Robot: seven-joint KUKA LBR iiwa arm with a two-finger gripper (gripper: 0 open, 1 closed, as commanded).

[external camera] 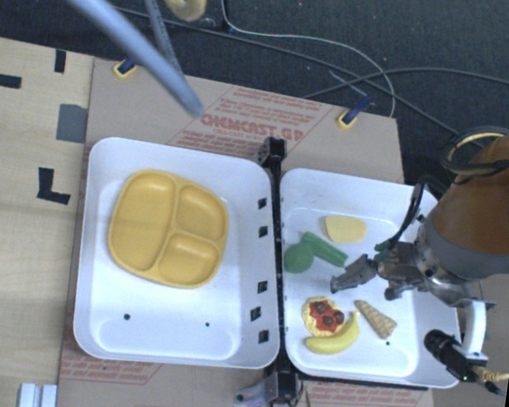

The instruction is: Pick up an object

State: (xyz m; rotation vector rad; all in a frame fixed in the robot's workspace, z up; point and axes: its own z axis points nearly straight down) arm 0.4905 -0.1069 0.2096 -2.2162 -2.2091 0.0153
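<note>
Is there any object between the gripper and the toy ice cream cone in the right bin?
Nothing visible does. The gripper hangs just above the cone, with bare bin floor between them.

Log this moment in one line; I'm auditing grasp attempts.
gripper: open, over right bin | holding: nothing | nearest: waffle cone, green toy | yellow tray: left bin

Lighting: bright, even, overhead. My two white bins [96,250] read near-white, faint glare on their floors. Shadows: soft, short, beneath the yellow tray [169,230] and my gripper [369,274]. Focus: bin contents fairly sharp; the grey tube [94,8] crossing the top left is blurred. Dark background dim, slightly grainy.
</note>
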